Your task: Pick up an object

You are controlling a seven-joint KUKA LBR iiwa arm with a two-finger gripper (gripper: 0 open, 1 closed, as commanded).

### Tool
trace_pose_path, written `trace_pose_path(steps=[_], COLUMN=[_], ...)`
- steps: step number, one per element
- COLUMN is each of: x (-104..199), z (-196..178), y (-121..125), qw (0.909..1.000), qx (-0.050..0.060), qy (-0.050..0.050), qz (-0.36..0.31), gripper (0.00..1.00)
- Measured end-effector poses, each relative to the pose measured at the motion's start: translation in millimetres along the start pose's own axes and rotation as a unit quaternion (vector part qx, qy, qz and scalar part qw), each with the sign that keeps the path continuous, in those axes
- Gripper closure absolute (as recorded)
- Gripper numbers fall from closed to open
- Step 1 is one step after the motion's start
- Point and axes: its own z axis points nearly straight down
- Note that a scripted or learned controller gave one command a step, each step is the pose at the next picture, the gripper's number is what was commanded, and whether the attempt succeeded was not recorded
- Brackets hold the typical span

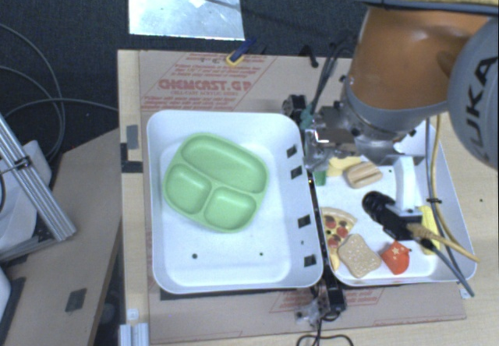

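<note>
We see the grey and orange arm [413,33] reaching over the right bin [448,204], while the left bin [183,278] holds a green divided plate [214,181]. The gripper [316,151] hangs at the right bin's near-left wall. The bread roll [362,174] lies just right of it, long axis across; toast [359,255], pizza slice [337,226] and tomato [396,257] sit below.

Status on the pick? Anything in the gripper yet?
Done: the arm is over the right bin, with the gripper low at its upper left corner. In hand: nothing visibly held; I can't tell how the gripper stands. Left: the grasp and lift. The pizza slice, toast, bread roll and tomato lie in that bin; the green plate sits in the left bin.
</note>
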Motion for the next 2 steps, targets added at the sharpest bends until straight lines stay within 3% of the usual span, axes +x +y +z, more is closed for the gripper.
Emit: trace_pose_path(steps=[1,2], x=[113,64], z=[-42,-13], y=[43,12], qw=[1.0000,1.0000], qx=[-0.005,0.001], qy=[0.003,0.000], qz=[-0.007,0.001], gripper=[1.00,1.00])
